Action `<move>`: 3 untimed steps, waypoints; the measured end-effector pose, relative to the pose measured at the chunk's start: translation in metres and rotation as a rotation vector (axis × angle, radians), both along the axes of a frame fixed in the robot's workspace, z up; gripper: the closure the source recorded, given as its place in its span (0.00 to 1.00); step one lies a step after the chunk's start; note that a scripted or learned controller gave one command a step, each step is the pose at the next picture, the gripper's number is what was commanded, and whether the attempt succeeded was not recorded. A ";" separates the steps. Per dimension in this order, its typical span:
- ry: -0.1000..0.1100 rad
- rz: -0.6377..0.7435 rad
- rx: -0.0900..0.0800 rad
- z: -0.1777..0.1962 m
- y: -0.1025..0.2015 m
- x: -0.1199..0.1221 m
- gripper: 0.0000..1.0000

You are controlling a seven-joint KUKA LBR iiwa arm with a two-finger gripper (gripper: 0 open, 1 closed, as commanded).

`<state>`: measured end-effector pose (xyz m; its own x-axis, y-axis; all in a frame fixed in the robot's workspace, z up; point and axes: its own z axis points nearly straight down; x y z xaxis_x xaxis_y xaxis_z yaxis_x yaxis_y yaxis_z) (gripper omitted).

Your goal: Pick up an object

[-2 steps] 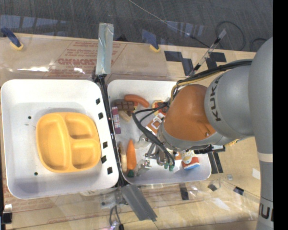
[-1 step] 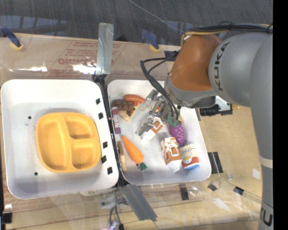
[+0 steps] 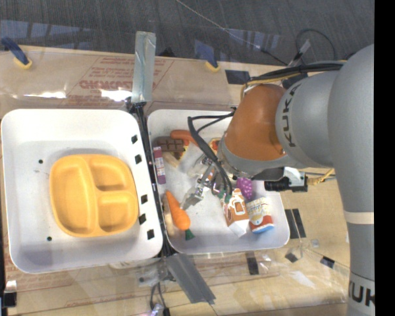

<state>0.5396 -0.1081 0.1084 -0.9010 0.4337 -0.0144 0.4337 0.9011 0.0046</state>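
Plainly, looked down in the camera view on 2 white bins set side by side. Found the gripper low over the middle of the right bin, beneath the arm's orange band. Could not tell whether open or closed, and saw nothing clearly held.

Took the toy carrot as the likeliest object. Lay flat along the right bin's left wall, toward its lower-left corner, green end pointing at the lower edge, just beside the gripper. Could not tell whether touched. Judged light, stiff and smooth, with a taper that might let it squirt out of a pinch. Best taken across the thick orange middle, not the thin end or the leaves.

Counted in the same bin a sausage and a brown piece near the upper-left corner, and a purple-labelled item against the left wall. Also noted purple grapes, a small carton and a cup crowded toward the lower-right corner.

Held in the left bin: 1 yellow tray with 3 compartments, near its middle.
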 end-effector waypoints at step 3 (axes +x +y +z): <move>-0.019 0.008 -0.018 -0.005 0.002 -0.019 0.00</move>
<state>0.5201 -0.1065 0.1036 -0.9038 0.4261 -0.0398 0.4266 0.9045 -0.0037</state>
